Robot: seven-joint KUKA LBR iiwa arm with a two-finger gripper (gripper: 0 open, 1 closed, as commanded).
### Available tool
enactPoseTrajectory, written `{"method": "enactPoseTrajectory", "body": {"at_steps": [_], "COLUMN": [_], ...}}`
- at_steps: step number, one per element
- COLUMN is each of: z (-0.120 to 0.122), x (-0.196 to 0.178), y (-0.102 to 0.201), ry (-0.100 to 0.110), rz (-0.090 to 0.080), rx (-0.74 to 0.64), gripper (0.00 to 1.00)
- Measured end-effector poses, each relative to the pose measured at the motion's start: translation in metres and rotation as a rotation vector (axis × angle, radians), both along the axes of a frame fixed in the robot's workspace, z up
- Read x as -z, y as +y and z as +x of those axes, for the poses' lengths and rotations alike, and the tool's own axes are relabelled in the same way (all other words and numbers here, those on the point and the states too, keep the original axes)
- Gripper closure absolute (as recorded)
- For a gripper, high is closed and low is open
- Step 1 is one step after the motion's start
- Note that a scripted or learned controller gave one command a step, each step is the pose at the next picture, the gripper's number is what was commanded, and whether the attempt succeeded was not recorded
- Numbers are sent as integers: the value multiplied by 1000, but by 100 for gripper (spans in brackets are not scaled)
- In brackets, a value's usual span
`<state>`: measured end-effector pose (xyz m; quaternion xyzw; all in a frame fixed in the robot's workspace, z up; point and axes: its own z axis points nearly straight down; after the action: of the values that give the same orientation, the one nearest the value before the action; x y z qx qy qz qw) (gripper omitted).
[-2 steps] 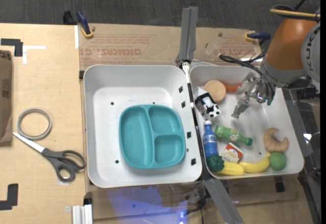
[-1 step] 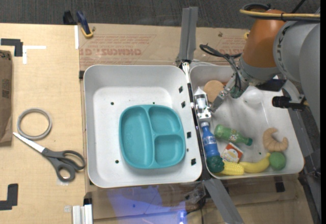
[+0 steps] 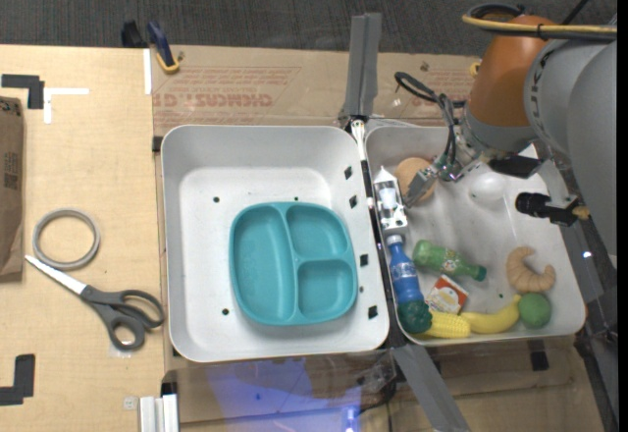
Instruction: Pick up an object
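White plastic forms two shallow bins set side by side on a wooden bench, seen from above at a slant. The left bin (image 3: 186, 224) holds a teal tray (image 3: 292, 261) with three compartments, lying flat near the middle. The right bin (image 3: 569, 312) holds a scatter of things. A tan roll (image 3: 412, 171) lies at the bin's upper left, next to the gripper. A green bottle (image 3: 447, 260) lies on its side, its long axis running left to right and tilted slightly down toward the right, where its darker cap end points. A blue bottle (image 3: 401, 273) lies along the bin's left wall, its long axis running up and down the view, with a white device (image 3: 388, 199) above it. Near the lower wall are a small carton (image 3: 446, 297), a corn cob (image 3: 443, 326), a banana (image 3: 494, 319) and a green ball (image 3: 535, 309); a croissant (image 3: 531, 269) lies above the ball. The grey arm (image 3: 569, 96) is seen reaching in from the right, cut off by the view's edge, and the gripper (image 3: 424, 183) is lowered into the bin's upper part; whether its jaws are open cannot be told, and nothing is seen between them. Scissors (image 3: 103, 300) and a tape roll (image 3: 67, 237) lie on the bench at left.
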<state>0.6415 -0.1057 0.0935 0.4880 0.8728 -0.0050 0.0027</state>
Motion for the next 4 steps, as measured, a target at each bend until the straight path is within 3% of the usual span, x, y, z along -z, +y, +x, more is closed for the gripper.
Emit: {"method": "enactPoseTrajectory", "body": {"at_steps": [1, 2, 3, 4], "z": [1, 18, 18, 12], "x": [-10, -182, 0, -101], "y": [2, -11, -32, 15], "ry": [-4, -4, -2, -5], "rz": [2, 8, 9, 10], "rx": [-3, -41, -150, -150], "gripper": [100, 100, 100, 100]}}
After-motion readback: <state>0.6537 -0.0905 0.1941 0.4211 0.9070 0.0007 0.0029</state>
